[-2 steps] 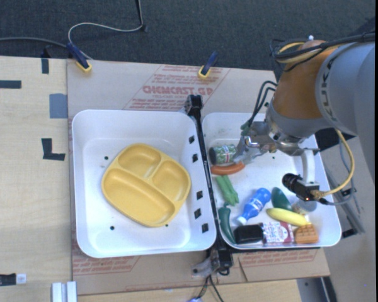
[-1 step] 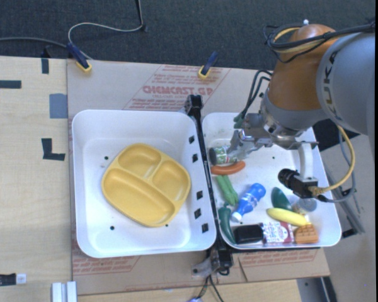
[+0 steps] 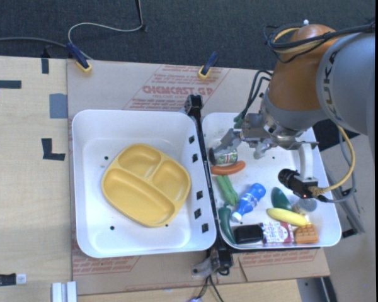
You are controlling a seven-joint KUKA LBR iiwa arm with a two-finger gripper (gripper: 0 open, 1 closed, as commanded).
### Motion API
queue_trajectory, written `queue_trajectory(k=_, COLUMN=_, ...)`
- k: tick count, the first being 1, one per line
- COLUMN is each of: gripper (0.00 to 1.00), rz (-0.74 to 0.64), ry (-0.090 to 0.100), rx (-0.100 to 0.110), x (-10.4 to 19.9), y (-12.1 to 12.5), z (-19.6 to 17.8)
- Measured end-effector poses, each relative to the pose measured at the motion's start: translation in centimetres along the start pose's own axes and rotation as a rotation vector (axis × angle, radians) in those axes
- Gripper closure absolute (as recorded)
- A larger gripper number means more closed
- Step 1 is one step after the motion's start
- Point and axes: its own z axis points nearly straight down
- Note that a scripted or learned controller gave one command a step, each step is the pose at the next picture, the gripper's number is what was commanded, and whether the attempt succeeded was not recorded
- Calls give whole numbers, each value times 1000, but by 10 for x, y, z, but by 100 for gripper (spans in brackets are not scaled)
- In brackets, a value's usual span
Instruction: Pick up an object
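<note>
My gripper (image 3: 244, 148) hangs over the upper left part of the right bin (image 3: 324, 187), open, with bare white floor showing between its two grey fingers (image 3: 226, 145). Just below the left finger lie a small dark can (image 3: 230, 158) and a red sausage (image 3: 229, 167). Lower in the bin are a green cucumber (image 3: 227, 190), a blue bottle (image 3: 249, 199), a yellow banana (image 3: 288, 216), a dark green piece (image 3: 280, 197), a black block (image 3: 247, 233), a red and white packet (image 3: 276, 233) and an orange waffle (image 3: 307, 233). I see nothing held.
The left bin (image 3: 88, 168) holds a yellow divided plate (image 3: 146, 184). A black divider rail (image 3: 200, 168) runs between the bins. The arm's orange and grey body (image 3: 302, 74) looms over the right bin's far side, with cables (image 3: 340, 175) trailing at the right.
</note>
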Motion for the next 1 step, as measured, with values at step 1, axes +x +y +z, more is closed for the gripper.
queue_trajectory(k=1, gripper=0, rz=3, ry=-1, rx=2, x=-69, y=-36, z=101)
